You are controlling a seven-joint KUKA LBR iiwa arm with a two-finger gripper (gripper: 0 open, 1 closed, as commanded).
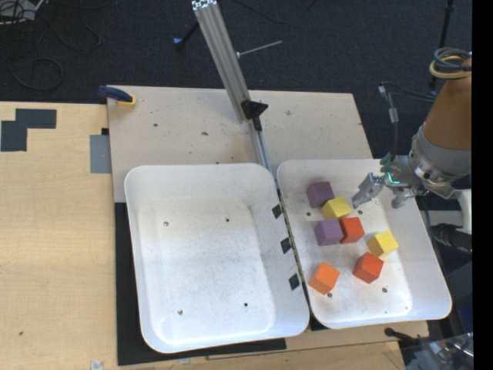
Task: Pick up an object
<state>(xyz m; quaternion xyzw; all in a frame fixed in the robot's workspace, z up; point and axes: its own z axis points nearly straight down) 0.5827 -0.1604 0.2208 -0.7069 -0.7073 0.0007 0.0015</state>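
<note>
Over the right bin (431, 284), near its far right corner, you can see the gripper (383, 191) hanging just above the floor of the bin, with the grey arm (447, 141) and its orange band reaching in from the right. Its two fingers (368, 191) stand spread apart, and nothing sits between them.

You have seven blocks to choose from, all lying in that right bin. A purple block (320, 193) sits toward the far left corner, and a yellow block (336, 207) touches its near side, just left of the fingertips. Nearer the middle, a second purple block (329, 232) lies pressed against a red-orange block (352, 229). A second yellow block (382, 243) rests toward the right edge, with a red block (368, 267) just nearer the front edge. An orange block (324, 277) lies close to the left edge, toward the near corner.

Beside it, the left bin (154, 206) shares the bench (308, 122), and a slanted aluminium bar (223, 56) rises from the far side where the two bins meet.
</note>
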